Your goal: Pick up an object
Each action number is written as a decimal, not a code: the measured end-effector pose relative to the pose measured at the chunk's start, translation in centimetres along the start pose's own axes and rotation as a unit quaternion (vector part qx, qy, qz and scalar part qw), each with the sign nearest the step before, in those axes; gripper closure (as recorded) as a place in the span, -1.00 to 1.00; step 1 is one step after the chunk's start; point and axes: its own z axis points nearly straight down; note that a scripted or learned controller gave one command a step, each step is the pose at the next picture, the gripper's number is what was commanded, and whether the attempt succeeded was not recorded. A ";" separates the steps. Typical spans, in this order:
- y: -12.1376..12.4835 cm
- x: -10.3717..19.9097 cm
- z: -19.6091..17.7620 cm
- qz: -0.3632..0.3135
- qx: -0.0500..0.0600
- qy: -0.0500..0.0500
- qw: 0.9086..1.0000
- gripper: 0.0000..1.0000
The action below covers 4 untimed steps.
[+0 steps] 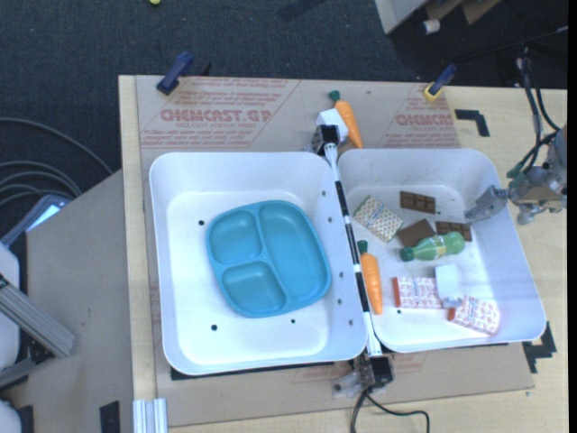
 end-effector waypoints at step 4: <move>1.5 10.1 11.9 0.000 0.001 0.000 1.000 -1.00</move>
